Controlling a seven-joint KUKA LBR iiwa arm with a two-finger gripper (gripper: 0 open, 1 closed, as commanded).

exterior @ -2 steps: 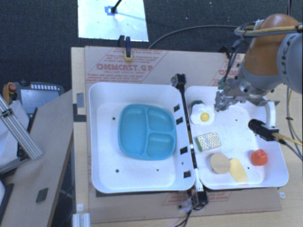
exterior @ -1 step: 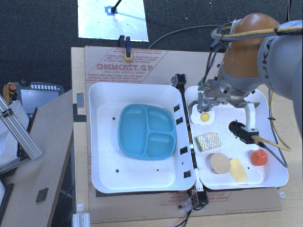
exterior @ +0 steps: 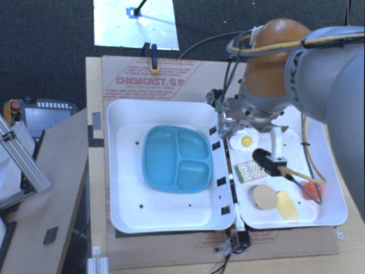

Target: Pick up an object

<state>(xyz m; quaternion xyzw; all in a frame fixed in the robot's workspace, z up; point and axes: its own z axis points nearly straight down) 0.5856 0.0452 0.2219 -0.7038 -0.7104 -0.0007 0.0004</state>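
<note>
My gripper [exterior: 228,121] hangs over the far left corner of the right bin [exterior: 333,207], close to the divider between the bins. Directly beside it, toward the front, a toy fried egg [exterior: 246,141] lies on the bin floor. Further forward lie a small green-and-white patterned square [exterior: 250,170], a round tan disc [exterior: 264,197] and a pale yellow piece [exterior: 287,205]. At the right of that bin sits an orange object [exterior: 312,190]. The grey and orange wrist hides the bin's far side.
A blue divided plate [exterior: 177,158] lies in the middle of the left bin [exterior: 122,170]. A cardboard sheet [exterior: 148,80] sits under both bins. A shiny metal plate [exterior: 134,13] lies on the dark floor behind the bench.
</note>
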